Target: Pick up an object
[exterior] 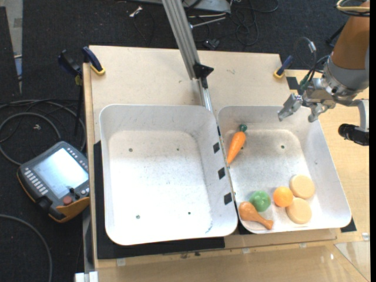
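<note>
My gripper [301, 110] hangs above the far right corner of the right bin [320, 135], its two fingers spread apart with nothing between them. An orange carrot with a green top [235, 145] lies at the bin's left wall, well left of the gripper. Near the front of the same bin sit a green round piece [259, 201], an orange ball [282, 197], two pale tan rounds [302, 187] [299, 211] and a tan drumstick-shaped piece [254, 214].
The left bin [117, 134] stands beside the right one on the wooden bench. A slanted metal post [183, 34] rises from the divide between the bins. Clamps sit at the bench's far corners. A teach pendant [56, 181] lies on the floor at left.
</note>
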`<state>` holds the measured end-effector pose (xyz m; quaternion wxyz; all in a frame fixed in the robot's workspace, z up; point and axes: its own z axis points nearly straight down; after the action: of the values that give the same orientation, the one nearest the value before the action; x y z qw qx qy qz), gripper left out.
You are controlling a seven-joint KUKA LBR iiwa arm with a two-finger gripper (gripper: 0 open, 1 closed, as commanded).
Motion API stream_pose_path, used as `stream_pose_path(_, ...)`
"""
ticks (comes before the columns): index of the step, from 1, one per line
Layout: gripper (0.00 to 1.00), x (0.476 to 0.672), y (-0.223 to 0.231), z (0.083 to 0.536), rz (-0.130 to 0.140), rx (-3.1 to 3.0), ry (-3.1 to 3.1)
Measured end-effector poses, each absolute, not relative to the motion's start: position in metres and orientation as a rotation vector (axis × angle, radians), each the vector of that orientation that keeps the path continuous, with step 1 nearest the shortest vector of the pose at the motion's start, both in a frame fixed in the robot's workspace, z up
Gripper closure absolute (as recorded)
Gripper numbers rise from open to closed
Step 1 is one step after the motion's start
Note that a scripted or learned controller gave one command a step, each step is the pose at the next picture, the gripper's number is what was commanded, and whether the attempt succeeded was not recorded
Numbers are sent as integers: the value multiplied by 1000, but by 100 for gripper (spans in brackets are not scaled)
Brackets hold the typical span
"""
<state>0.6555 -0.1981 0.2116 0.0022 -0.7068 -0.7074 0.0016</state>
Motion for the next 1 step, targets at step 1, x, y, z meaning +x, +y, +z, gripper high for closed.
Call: stream_pose_path(1, 0, 661, -201, 150, 5, -2216, -2221)
